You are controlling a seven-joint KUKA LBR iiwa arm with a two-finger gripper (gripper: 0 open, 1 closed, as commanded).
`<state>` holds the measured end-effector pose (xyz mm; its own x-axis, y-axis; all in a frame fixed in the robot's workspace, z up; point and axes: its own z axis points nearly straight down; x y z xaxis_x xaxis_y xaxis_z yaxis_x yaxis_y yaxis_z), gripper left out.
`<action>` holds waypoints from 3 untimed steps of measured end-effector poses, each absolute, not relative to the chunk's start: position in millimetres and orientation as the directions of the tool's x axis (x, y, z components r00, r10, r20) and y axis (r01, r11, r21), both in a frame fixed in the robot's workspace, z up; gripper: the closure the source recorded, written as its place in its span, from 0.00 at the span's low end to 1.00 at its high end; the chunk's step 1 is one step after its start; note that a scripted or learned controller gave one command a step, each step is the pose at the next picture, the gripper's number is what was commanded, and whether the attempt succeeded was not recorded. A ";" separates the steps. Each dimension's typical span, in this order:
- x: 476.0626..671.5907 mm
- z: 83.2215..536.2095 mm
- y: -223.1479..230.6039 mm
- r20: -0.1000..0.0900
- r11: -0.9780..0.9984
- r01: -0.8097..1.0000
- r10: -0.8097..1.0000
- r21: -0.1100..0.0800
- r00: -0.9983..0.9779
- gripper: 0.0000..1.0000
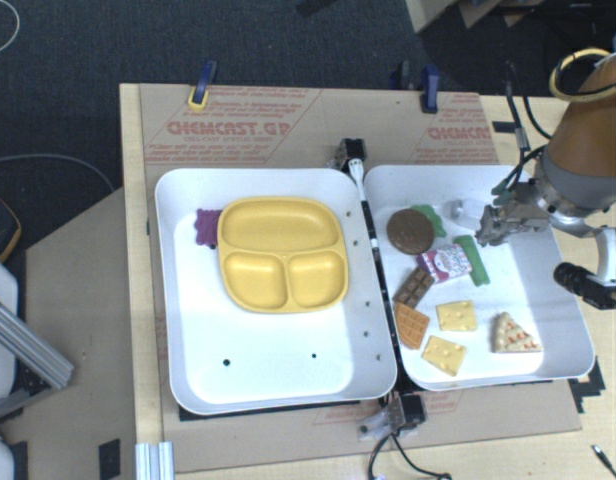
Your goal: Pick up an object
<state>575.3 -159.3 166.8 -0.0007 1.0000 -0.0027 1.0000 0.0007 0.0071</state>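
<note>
The right bin (563,358) holds several toy foods: a brown round cookie (410,230), a green stick (471,260), a pink-and-white packet (448,261), a chocolate bar (414,287), a waffle (412,325), two cheese pieces (456,316) (443,354) and a pizza slice (513,335). My gripper (491,226) hangs low over the bin's upper part, just right of the cookie and above the green stick's top end. Nothing shows between its fingers.
The left bin (188,368) carries a yellow three-compartment plate (283,252) with a purple item (206,227) at its left edge. The arm's grey body and orange band (586,138) reach in from the right. A black bracket (584,282) juts over the right bin's right rim.
</note>
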 end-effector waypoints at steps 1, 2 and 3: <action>576.9 220.9 -159.6 -0.003 0.002 1.000 1.000 0.008 -0.002 1.00; 585.1 227.7 -115.2 0.000 0.006 1.000 1.000 0.004 -0.006 1.00; 593.0 222.8 -71.4 0.001 0.006 1.000 1.000 0.001 -0.006 1.00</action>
